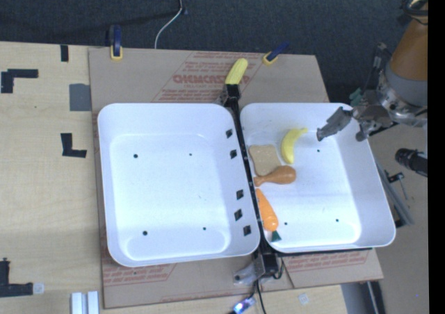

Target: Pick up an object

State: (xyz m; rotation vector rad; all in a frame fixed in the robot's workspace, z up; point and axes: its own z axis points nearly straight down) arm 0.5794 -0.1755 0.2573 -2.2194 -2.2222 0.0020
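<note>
At the right edge of the frame, the gripper (348, 125) is seen spread apart and grasping nothing, above the right bin (361, 187). A straight descent over the banana (293, 144), near its left, is advised, away from neighbouring items.

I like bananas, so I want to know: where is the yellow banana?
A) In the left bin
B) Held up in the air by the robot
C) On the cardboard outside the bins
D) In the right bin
D. The banana lies on the floor of the right bin, just above the chicken drumstick and beside the slice of bread, apart from the end effector.
</note>
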